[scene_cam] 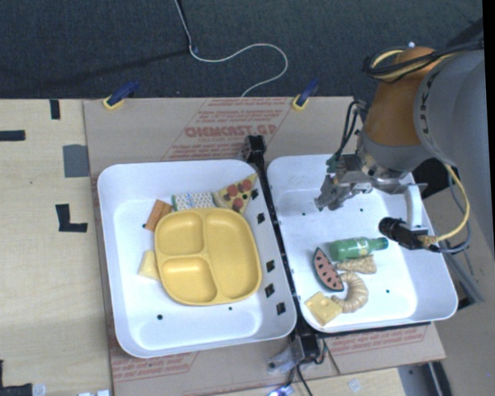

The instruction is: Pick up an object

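The grey arm (453, 99) reaches in from the right, over the far right corner of the right bin (419, 312). Its orange band (396, 111) sits just above the wrist, outside the bin's far rim. From there the wrist tilts down and leftward into the bin's far half. The gripper (329, 199) hangs over the bin's bare white floor near the far wall, toward the divider side; its dark fingers look empty, though their spread is too small to judge.

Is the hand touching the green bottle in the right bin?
Apart. The camera view shows the hand above bare white bin floor, with a clear gap between it and the green bottle lower down.
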Tool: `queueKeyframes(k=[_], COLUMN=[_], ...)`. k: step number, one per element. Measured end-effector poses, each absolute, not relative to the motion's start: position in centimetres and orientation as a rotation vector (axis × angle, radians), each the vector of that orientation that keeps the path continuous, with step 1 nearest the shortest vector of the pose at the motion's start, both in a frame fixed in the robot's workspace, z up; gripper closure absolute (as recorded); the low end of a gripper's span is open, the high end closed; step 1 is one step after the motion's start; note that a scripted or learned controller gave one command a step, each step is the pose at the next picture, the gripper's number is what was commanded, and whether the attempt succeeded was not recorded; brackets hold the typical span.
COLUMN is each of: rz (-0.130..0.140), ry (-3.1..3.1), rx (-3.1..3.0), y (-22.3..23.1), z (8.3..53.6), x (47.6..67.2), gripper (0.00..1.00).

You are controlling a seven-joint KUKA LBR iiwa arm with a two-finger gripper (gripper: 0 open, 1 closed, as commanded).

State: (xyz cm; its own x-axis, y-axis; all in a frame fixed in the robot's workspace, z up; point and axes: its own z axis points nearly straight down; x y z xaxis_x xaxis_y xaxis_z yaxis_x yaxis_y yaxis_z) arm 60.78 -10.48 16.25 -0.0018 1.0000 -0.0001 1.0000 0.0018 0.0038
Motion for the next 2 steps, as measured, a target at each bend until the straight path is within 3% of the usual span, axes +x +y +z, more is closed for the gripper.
queueKeyframes(k=[1,2], rz=[0.006,-0.001], ry=[2.222,2.225], rx=[2.216,2.221], y=[-10.10,-10.00], z=[22.38,22.40], x=[61.52,61.53], gripper=[1.00,1.00])
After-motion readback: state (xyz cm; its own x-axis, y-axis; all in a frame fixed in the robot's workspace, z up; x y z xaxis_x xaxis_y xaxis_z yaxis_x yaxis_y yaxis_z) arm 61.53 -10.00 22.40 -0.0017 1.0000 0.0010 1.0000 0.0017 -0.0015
